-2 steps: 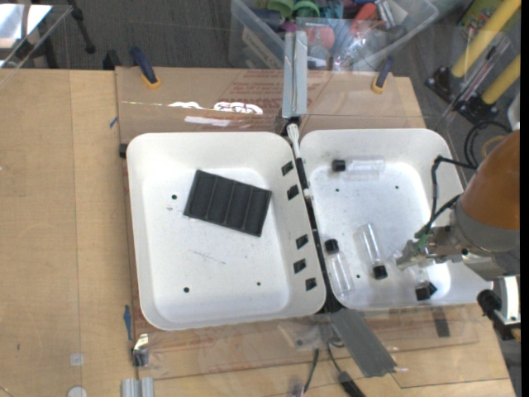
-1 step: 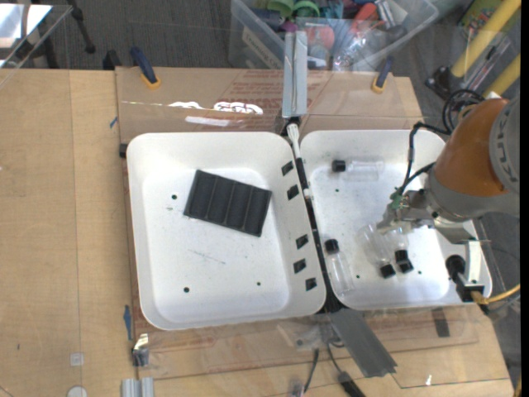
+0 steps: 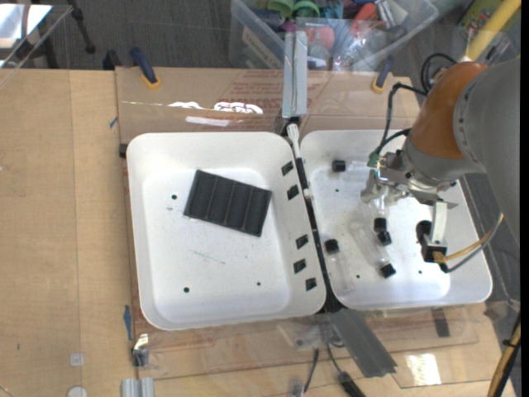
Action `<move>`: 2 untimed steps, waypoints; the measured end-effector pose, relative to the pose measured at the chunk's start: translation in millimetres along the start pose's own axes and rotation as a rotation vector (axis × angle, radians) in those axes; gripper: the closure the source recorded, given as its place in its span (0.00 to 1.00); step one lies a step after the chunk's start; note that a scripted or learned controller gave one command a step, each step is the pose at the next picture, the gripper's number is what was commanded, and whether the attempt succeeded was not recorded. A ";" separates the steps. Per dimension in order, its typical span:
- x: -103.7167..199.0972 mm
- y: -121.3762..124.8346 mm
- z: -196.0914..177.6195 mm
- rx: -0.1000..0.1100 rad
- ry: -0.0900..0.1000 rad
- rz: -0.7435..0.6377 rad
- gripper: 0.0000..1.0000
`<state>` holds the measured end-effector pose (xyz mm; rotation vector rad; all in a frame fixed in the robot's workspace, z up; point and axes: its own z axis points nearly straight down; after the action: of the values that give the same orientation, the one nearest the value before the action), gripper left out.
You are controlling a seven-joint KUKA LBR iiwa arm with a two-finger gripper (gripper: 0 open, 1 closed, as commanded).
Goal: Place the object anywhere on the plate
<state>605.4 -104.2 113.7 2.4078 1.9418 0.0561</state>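
While its finger opening cannot be told, grey two-finger gripper (image 3: 382, 198) hangs above small black blocks (image 3: 382, 231); dark ribbed rectangular plate (image 3: 227, 202) far left.

Light wood worktop (image 3: 58, 222), brown cardboard sheet (image 3: 207, 89) under the bins. Clear plastic tub (image 3: 331, 15) of colourful clutter behind (contents hard to tell). Dark floor (image 3: 124, 15) at back.
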 end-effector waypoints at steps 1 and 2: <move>10.7 43.3 2.5 0.007 0.003 0.101 1.00; -52.4 19.7 23.8 0.047 -0.010 0.326 1.00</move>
<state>614.8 -160.0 91.2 2.7236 1.5432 0.0103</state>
